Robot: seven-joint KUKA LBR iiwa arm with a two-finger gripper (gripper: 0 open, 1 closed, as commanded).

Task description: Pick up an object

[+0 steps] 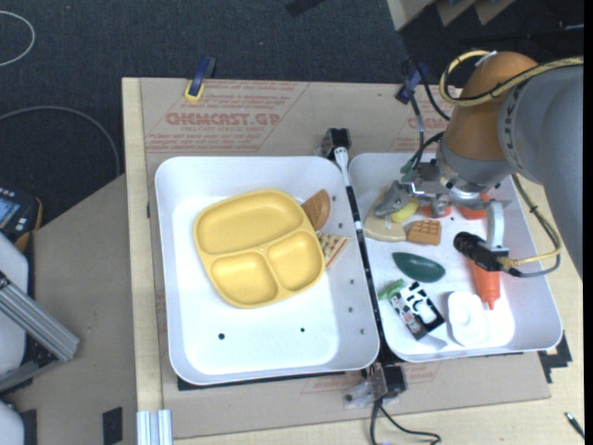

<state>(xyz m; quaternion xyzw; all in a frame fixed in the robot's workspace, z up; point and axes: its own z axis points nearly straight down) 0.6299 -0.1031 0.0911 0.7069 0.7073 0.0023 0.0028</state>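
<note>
The surface (232, 119) is a pale board printed with red lettering, held at its far edge by a yellow-and-blue clamp (196, 80), and it stands on a dark carpeted floor (93, 44). A length of aluminium rail (37, 318) lies off the near-left corner.

Two white bins sit side by side on the board. The left bin (269, 341) holds a yellow divided tray (258, 247), with a brown piece (317, 209) and a small waffle-patterned piece (332, 246) just beside the tray's right edge.

The arm comes in from the right, and its claw (419, 193) is low over the far-left part of the right bin (533, 313). I cannot tell whether it is wide or narrow, nor whether it grips anything.

Directly under it lies a flat beige piece (384, 225) with a yellow item (405, 211) on it. Just nearer are an orange waffle (424, 232), a dark green leaf (419, 267), a black-and-white item (417, 306), a white cup (468, 318) and an orange carrot-shaped thing (488, 286).
</note>
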